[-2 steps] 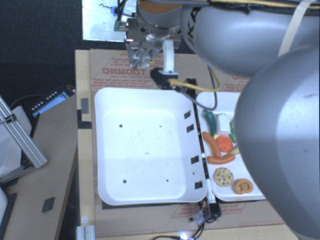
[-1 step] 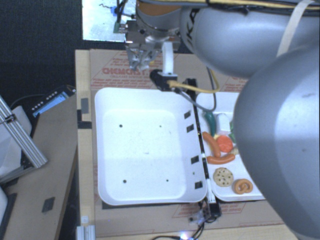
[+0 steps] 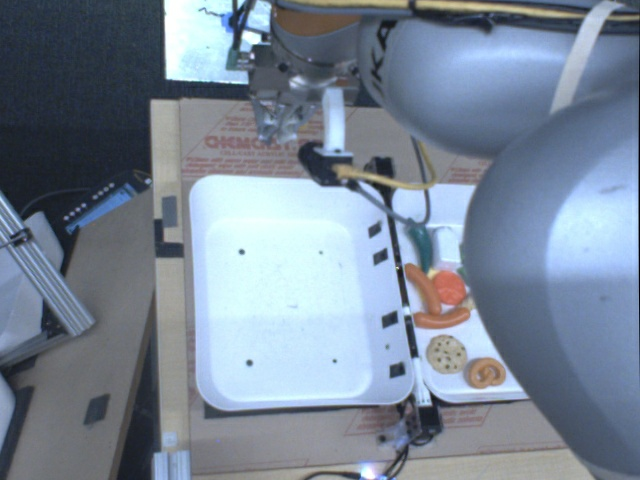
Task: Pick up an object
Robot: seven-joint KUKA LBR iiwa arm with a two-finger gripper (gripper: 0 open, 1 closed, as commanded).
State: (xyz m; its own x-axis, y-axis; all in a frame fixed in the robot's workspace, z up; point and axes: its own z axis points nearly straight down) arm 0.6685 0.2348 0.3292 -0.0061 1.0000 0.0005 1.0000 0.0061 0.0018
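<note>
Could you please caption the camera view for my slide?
Gripper hovers beyond the left bin; cookie, pretzel and sausages lie in the right bin.

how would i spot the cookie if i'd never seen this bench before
Find the right-hand white bin, partly covered by the grey arm. Along its near edge lie two small items side by side. The cookie is the flat, pale round disc with dark chips, left of the brown twisted pretzel.

You see the gripper hanging just beyond the far rim of the left bin. Right of that bin lie a cookie, pretzel and sausage.
</note>
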